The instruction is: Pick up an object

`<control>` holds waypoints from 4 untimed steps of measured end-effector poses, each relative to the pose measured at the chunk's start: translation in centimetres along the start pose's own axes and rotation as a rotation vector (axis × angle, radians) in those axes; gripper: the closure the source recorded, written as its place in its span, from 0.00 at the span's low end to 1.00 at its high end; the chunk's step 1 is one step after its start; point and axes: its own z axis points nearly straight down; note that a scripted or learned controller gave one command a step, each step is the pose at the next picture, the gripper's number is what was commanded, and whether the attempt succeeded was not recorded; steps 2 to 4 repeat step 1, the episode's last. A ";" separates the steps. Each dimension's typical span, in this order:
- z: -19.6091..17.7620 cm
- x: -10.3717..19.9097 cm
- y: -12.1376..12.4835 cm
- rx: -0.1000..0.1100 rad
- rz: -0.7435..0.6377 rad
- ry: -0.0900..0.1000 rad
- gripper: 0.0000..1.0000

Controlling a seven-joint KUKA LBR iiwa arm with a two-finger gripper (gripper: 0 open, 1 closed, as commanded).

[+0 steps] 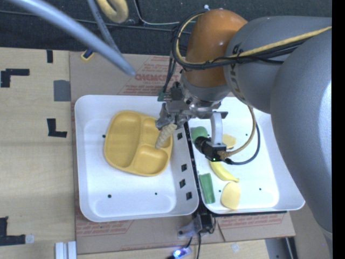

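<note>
My gripper [168, 122] hangs over the right edge of a yellow divided plate [128, 142] in the left bin [86, 161]. A beige ridged cone-shaped piece [163, 138] sticks out downward from between the fingers, its tip over the plate's right compartment. The gripper looks shut on its upper end. The orange-banded wrist [210, 47] hides the back of the divider between the bins.
The right bin [269, 196] holds a banana [222, 171], a green stick [207, 188], a yellow wedge [230, 196], a green piece [198, 133] and a pale yellow piece [229, 141]. A black cable [245, 150] loops over that bin.
</note>
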 end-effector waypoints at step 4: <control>0.0 -0.3 0.0 -0.001 0.004 -0.002 0.00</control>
